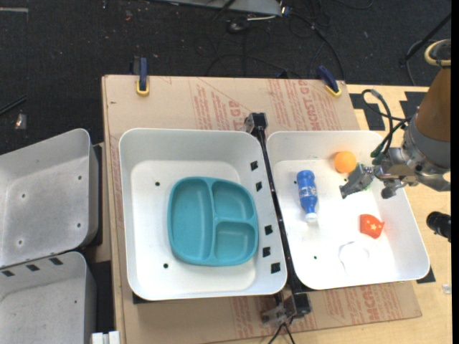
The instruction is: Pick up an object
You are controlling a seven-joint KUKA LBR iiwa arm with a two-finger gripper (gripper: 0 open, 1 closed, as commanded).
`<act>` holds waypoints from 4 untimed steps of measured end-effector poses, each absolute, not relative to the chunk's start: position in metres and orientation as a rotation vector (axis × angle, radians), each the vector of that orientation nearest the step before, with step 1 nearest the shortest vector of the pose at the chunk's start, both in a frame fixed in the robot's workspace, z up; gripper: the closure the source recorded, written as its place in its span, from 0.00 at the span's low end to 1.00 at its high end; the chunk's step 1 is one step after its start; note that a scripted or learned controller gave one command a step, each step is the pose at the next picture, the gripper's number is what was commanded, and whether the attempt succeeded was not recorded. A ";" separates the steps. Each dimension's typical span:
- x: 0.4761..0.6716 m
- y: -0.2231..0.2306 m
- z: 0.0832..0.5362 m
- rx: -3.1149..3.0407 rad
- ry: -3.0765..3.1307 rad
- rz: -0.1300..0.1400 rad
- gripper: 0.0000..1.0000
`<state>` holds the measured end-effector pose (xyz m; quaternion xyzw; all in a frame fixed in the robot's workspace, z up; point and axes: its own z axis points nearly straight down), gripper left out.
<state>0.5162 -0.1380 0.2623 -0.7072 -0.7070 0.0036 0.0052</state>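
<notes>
In the right bin (401, 264) lie a blue bottle with a white cap (307, 194), an orange ball (345, 162) and a small red-orange object (371, 225). My gripper (366, 181) hangs over the right part of this bin, just right of the orange ball and above the red-orange object. Its dark fingers (353, 185) point left and look spread apart, with nothing between them. The arm reaches in from the right edge.
The left bin (143, 156) holds a teal divided plate (213, 221). A black divider with clips (269, 192) runs between the bins. Cables (380, 110) trail near the arm. Spare white bins (43, 192) sit off the bench at left.
</notes>
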 end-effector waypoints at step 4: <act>0.524 -0.125 0.087 -2.219 -2.216 0.006 0.00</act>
